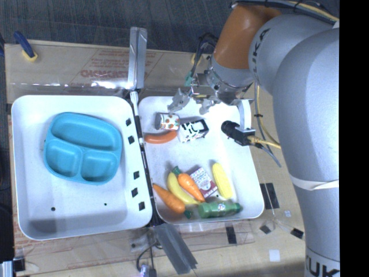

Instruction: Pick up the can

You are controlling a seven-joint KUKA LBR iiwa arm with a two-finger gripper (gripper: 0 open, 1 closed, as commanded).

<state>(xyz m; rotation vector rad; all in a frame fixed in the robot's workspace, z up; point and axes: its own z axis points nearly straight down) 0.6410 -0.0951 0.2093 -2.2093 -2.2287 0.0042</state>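
Note:
A small can (168, 120) with a white and orange label lies on its side at the back left of the right bin (249, 178). Its grey end faces left. My gripper (192, 102) hangs just behind and to the right of it, over the bin's back edge. The two grey fingers (178, 100) are spread apart, so the gripper is open with nothing between them. A black-and-white cow-patterned carton (194, 130) sits right beside the can, under the gripper.
An orange sausage (159, 137) lies just in front of the can. Near the front of the right bin lie two carrots (189, 186), a banana (177, 190), corn (222, 180), a brown packet (203, 180) and a green labelled item (219, 209). The left bin (34, 212) holds a blue divided plate (83, 148).

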